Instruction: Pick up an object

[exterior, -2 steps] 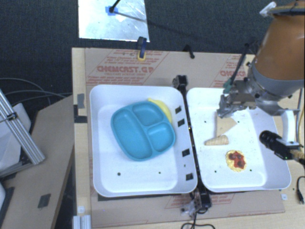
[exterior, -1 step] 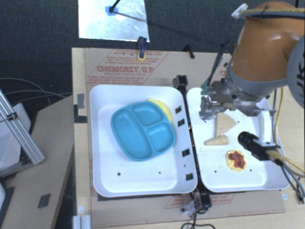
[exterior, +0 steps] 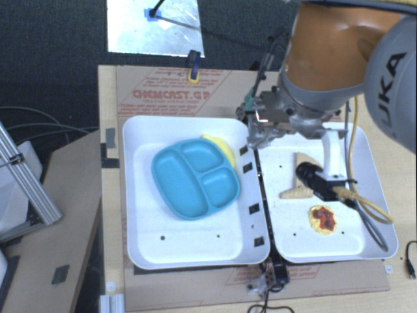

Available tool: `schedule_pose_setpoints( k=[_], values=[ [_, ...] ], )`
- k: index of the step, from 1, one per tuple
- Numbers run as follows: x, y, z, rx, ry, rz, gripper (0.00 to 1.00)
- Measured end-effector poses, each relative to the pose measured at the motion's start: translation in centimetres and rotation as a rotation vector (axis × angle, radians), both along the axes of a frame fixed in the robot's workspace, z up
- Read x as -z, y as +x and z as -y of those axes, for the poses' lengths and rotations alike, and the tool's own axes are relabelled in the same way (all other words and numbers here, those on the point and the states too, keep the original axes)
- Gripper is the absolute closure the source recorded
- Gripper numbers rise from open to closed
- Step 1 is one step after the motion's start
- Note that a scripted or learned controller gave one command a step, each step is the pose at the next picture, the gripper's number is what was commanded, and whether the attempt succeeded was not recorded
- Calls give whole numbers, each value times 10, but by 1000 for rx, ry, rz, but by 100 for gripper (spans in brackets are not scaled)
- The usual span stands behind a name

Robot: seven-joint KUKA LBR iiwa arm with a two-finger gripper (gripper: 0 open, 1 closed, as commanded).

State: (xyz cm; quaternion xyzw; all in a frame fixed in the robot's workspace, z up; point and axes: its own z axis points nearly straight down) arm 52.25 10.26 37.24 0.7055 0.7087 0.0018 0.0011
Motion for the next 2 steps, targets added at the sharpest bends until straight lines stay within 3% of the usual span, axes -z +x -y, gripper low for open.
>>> schedule_pose_setpoints(
  k=[1, 2],
  values=[
    [4, 20, -24, -1, 0, 0, 100],
    [-18, 53, -62, 0, 0, 1, 100]
  ],
)
